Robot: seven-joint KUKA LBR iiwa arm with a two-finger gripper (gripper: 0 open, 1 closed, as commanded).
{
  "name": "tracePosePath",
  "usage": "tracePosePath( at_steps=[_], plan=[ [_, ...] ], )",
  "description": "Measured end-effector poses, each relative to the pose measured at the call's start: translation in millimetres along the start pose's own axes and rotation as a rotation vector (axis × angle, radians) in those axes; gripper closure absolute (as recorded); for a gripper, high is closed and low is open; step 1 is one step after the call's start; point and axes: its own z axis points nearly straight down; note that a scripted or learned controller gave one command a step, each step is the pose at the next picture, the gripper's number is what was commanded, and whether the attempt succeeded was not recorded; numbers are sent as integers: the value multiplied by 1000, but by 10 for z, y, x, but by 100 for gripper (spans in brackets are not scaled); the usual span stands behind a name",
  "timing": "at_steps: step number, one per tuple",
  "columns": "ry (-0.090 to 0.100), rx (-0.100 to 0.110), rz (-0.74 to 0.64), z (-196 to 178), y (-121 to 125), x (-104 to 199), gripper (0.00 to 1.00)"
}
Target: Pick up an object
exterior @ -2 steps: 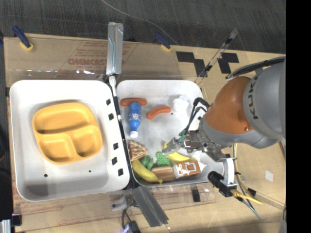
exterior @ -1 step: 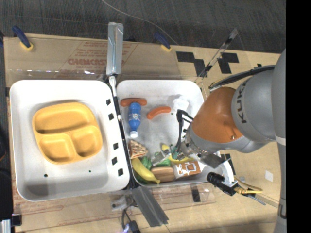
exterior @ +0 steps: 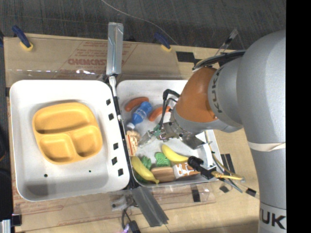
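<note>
On my far left the left bin [exterior: 19,130] holds a yellow divided tray [exterior: 68,130]. In the right bin [exterior: 146,87] lie a red sausage [exterior: 137,103], a blue bottle [exterior: 141,114], two bananas [exterior: 144,170] along the near edge and a green toy [exterior: 163,158] between them. My hand [exterior: 160,134] hangs low over the middle of this bin, near the bottle; I cannot tell whether it is clenched or released.

toy foods [exterior: 160,161] heaped in right bin [exterior: 127,89]
</note>
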Motion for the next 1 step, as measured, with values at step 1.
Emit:
tracePosePath(
  at_steps=[1],
  plan=[
    [-1, -1, -24, -6, 615, -146, 0]
  ],
)
